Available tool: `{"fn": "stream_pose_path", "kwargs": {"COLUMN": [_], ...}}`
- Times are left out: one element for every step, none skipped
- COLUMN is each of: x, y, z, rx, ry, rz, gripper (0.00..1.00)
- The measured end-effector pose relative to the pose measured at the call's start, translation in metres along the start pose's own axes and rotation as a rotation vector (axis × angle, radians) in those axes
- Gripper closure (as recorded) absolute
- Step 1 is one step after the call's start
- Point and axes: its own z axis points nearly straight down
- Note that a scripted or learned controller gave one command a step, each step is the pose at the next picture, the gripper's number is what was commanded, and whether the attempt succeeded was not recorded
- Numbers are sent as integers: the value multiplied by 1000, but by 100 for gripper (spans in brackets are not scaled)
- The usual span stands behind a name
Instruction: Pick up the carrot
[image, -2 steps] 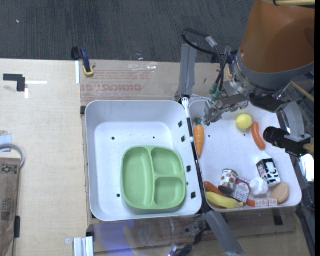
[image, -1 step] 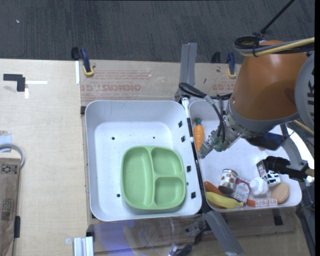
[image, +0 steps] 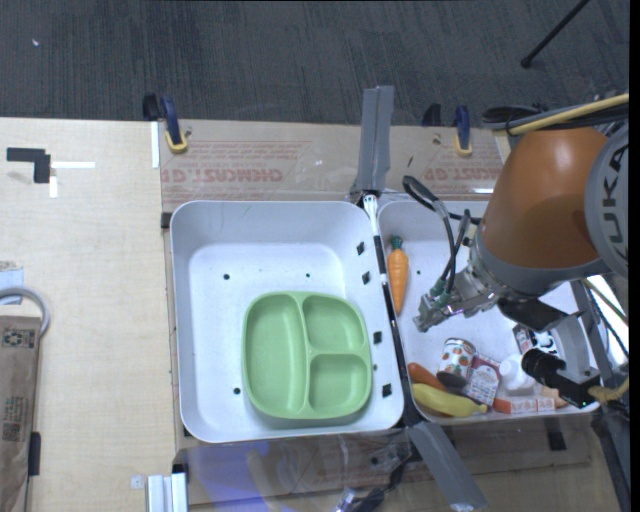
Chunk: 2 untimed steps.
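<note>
Clearly the approach step is in hand: the carrot (image: 398, 276) lies against the right bin's (image: 425, 215) left wall, just left of the fingers (image: 432, 310), whose state cannot be told. Next, the arm likely needs to shift left and descend over it.

The wooden bench (image: 90, 260) bears two white bins (image: 190, 330) side by side.

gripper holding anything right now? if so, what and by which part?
Nothing visibly held. The gripper hangs over the right bin, just right of the carrot, which lies along the bin's left wall. Nothing shows between the jaws; their state can't be told.
</note>
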Motion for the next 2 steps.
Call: {"fn": "stream_pose_path", "kwargs": {"x": [95, 93], "y": [40, 41], "z": [31, 22], "rx": [1, 3], "ry": [0, -1], "rz": [-240, -235], "gripper": [100, 100]}}
